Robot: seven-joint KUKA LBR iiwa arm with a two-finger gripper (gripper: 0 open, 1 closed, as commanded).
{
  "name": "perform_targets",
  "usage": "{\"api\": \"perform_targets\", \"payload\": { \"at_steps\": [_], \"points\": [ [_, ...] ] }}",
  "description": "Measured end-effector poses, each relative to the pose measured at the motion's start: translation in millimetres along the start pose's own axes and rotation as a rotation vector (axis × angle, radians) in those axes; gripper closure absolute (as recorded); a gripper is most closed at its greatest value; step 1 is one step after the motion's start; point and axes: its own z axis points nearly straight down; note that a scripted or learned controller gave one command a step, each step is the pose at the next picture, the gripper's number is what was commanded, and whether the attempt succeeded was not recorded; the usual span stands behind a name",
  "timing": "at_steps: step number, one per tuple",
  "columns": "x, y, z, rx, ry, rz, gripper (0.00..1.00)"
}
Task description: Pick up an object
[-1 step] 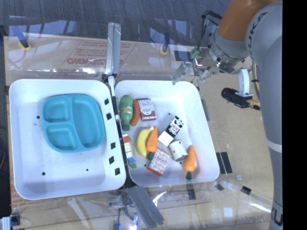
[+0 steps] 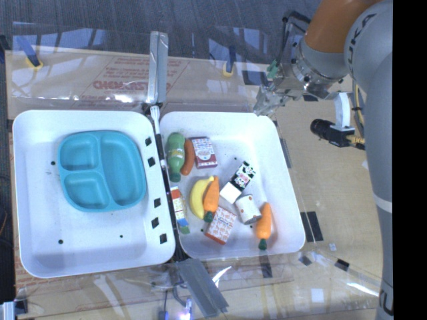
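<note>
While the arm (image 2: 360, 32) reaches in from the right, bent down at the wrist below its orange band, the gripper (image 2: 267, 104) hangs above the far right corner of the right bin (image 2: 283, 159), over the rim and clear of the contents. Whether its jaws are open or closed cannot be told at this angle; nothing is seen between them.

Contents of the right bin lie in its left and near portion. A green bottle (image 2: 175, 155) lies by the left wall, long axis running far to near. A banana (image 2: 197, 197) and a carrot (image 2: 211, 197) lie side by side, touching, similarly aligned. A second carrot (image 2: 265, 223) lies near the front right, green end nearest. The left bin (image 2: 27, 199) holds a blue divided tray (image 2: 101, 170).
</note>
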Motion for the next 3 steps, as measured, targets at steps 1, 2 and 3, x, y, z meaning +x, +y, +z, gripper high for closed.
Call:
{"api": "perform_targets", "payload": {
  "at_steps": [1, 2, 3],
  "points": [
    [0.3, 0.0, 0.2, 0.001, 0.000, -0.001, 0.00],
    [50.2, 12.5, 51.2, -0.002, 0.002, -0.095, 0.00],
    [62.4, 0.9, 27.8, -0.004, 0.000, -0.040, 0.00]
  ]
}}
